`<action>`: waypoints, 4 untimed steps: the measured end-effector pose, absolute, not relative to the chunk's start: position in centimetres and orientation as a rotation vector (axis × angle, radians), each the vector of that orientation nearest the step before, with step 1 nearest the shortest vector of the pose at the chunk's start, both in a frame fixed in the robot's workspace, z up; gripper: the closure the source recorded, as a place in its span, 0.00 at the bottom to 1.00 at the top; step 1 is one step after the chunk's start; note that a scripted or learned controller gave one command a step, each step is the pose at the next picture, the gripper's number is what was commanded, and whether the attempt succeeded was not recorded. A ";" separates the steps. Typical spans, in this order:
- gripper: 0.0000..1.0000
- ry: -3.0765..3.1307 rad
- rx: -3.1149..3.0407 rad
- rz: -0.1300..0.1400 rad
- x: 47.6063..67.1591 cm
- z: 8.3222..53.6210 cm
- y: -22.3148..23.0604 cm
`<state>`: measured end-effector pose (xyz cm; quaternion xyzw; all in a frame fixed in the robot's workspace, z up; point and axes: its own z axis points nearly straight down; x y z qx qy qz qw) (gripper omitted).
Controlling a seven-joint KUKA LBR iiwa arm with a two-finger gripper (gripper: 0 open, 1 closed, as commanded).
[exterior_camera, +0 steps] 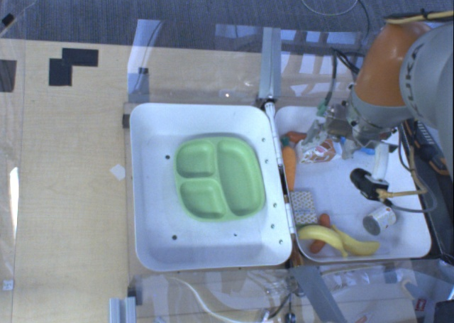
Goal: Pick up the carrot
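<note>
The carrot (pixel 289 166) is orange and lies lengthwise against the left wall of the right bin (pixel 408 247), in its upper half. My gripper (pixel 330 132) hangs over the top of that bin, to the right of the carrot and a little further back. Right under it is a crinkled clear packet (pixel 320 151) with red contents. The grey wrist with its orange band (pixel 383 66) covers much of the gripper.
In the right bin lie a banana (pixel 340 239) at the front, a small red-orange piece (pixel 320 233) beside it, a patterned square pad (pixel 303 205) and a small grey cup (pixel 379 219). The left bin (pixel 152 236) holds a green divided plate (pixel 218 177).
</note>
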<state>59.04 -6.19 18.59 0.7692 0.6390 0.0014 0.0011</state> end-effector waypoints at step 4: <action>1.00 1.121 2.936 0.003 52.0 18.5 -6.1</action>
